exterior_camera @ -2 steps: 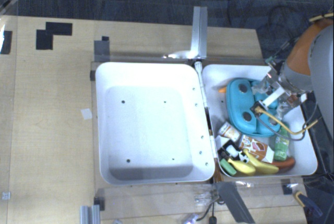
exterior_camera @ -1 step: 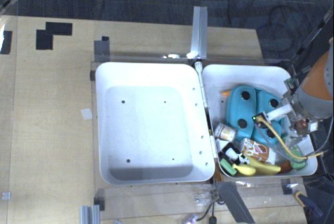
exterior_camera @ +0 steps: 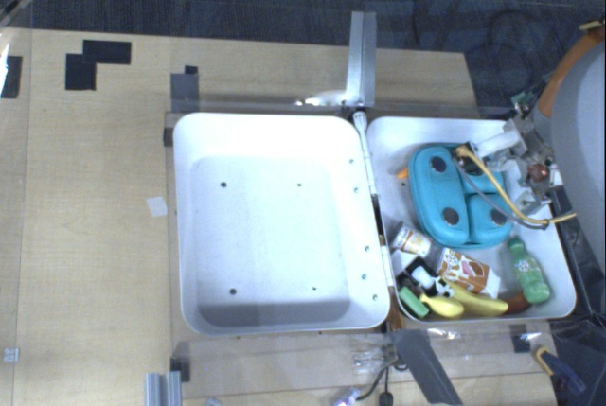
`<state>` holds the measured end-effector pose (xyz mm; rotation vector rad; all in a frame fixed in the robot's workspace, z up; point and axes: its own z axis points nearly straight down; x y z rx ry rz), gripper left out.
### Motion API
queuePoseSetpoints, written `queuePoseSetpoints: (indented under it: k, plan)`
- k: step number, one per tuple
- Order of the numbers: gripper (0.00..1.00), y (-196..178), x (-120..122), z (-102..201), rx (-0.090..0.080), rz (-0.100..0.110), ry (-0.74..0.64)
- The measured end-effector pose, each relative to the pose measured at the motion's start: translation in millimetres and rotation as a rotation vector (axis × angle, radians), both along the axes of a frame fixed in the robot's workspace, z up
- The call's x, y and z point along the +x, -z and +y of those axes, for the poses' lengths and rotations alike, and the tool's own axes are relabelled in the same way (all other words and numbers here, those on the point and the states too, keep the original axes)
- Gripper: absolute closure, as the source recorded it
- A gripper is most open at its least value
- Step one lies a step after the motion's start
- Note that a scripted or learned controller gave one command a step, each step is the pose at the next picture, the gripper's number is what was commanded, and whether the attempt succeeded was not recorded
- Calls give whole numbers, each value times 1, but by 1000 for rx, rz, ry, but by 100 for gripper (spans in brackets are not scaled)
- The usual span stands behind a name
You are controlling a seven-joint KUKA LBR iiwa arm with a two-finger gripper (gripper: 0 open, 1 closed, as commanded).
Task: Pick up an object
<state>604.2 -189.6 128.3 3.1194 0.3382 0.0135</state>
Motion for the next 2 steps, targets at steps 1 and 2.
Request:
queuePoseSetpoints:
  k: [1,2]
  plan:
    - [0,-93,44,-15,0,4,-165]
    - [0,-8,-46,12,3,9,-170]
